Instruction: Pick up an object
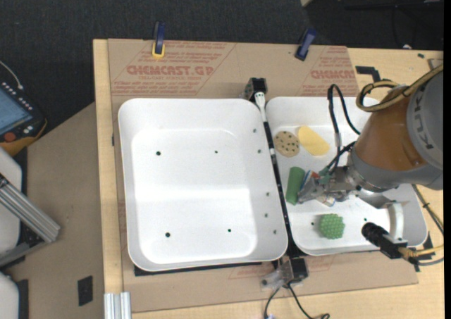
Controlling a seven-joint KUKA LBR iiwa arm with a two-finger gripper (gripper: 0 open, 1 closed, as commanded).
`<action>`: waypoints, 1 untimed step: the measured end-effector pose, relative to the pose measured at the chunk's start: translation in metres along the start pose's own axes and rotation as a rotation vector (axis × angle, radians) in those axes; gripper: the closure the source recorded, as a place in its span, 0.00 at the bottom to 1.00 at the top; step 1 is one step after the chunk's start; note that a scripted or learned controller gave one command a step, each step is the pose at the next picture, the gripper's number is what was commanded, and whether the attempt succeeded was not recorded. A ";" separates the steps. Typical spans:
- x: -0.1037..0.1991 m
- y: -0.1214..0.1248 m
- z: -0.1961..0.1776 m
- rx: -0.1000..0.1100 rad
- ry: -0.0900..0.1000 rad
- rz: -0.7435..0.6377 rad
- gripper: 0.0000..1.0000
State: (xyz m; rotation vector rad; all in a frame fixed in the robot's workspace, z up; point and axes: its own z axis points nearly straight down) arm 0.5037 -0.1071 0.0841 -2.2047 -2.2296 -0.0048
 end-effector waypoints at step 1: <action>-0.008 -0.001 -0.011 -0.003 -0.006 0.011 1.00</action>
